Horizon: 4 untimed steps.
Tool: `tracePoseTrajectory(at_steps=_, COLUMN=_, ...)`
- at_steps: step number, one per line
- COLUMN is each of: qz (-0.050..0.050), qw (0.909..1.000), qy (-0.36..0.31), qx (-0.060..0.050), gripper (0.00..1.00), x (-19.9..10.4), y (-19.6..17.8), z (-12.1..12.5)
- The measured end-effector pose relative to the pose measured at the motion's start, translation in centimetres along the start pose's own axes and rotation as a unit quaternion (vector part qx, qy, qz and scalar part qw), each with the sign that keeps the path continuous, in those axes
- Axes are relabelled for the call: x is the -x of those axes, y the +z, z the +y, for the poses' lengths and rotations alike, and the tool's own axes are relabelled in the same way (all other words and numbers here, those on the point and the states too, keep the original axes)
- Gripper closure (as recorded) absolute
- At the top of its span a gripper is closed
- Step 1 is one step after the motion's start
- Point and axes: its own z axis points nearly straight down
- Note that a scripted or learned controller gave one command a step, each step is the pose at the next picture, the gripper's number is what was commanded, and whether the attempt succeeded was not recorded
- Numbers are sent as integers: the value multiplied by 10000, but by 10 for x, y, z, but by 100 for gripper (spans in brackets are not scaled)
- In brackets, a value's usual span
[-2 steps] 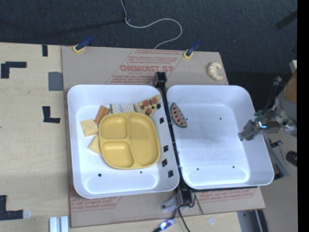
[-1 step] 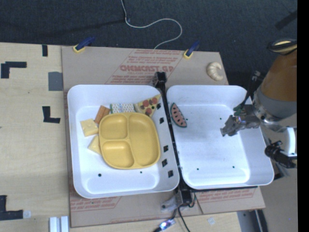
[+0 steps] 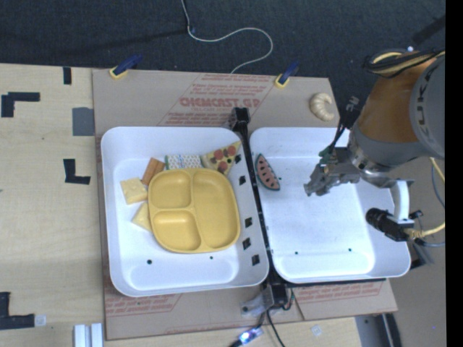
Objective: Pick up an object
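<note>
The arm (image 3: 405, 114) reaches in from the right, its orange band above the right bin (image 3: 325, 255). The gripper (image 3: 316, 185) hangs over the upper middle of that bin, pointing left and down. Its dark fingers are bunched together in the view, and how far apart they stand cannot be told; nothing shows between them.

The nearest object is a watermelon slice (image 3: 268, 173) — red flesh with dark seeds and a green rind — lying in the right bin just beside the divider (image 3: 253, 201), left of the gripper and apart from it.

The left bin (image 3: 173, 280) holds a yellow tray (image 3: 194, 210) with three compartments, sitting near the middle. Around its upper and left edges lie small flat pieces: a brown cracker (image 3: 152, 170), a pale cracker (image 3: 134, 191), a checkered piece (image 3: 182, 161) and a pizza slice (image 3: 223, 157) near the bin's top right corner. Some of them are partly tucked under the tray.

On the cardboard (image 3: 217, 100) beyond the right bin rests a pale lumpy thing (image 3: 323, 106) — what it is cannot be told. A white cable (image 3: 231, 35) loops over the dark floor at the top.
</note>
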Motion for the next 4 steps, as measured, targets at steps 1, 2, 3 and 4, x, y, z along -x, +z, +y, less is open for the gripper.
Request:
tracePoseTrajectory(at_steps=1, qz=0, qw=10000, qy=0, qx=2, gripper=100, x=-46, y=5, z=24)
tracePoseTrajectory(at_steps=2, qz=-1, qw=10000, qy=0, qx=17, gripper=100, x=-89, y=-6, z=65)
tracePoseTrajectory(at_steps=3, qz=-1, qw=10000, qy=3, qx=6, gripper=100, x=-135, y=-4, z=87)
tracePoseTrajectory(at_steps=4, qz=-5, qw=10000, qy=19, qx=13, gripper=100, x=-149, y=-25, z=105)
